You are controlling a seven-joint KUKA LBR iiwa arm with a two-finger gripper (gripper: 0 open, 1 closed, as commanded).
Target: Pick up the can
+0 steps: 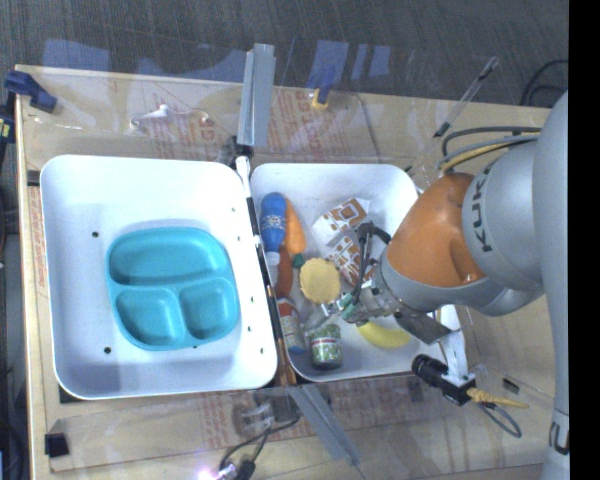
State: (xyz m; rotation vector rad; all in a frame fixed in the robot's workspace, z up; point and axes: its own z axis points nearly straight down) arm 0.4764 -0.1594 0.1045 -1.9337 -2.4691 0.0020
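Arm [480, 238]: grey, with its orange band uppermost toward the camera; it comes in from the right and ends above and to the right of the can.
Can [325, 349]: the task's object; I see a small can with a green label. It sits in the right bin [330, 171] against the wall at the lower edge of the view, and nothing grips it.
Gripper [348, 303]: just above and to the right of the can, low over the clutter. I cannot tell from this angle whether it is wide or narrow, nor whether it touches the can.
Yellow disc [320, 281]: directly above the can in the view, close to it.
Yellow fruit-like piece [384, 335]: to the right of the can, partly under the wrist.
Blue bottle [272, 220]: up and left of the can, lying along the wall between the bins.
Orange piece [293, 233]: above the can, touching the blue bottle's right side.
Patterned packet [345, 230]: well above the can, beyond the yellow disc.
Left bin [50, 268]: left of the can, across the shared wall.
Teal tray [172, 286]: three compartments, well to the left of the can, in the middle of the left bin.
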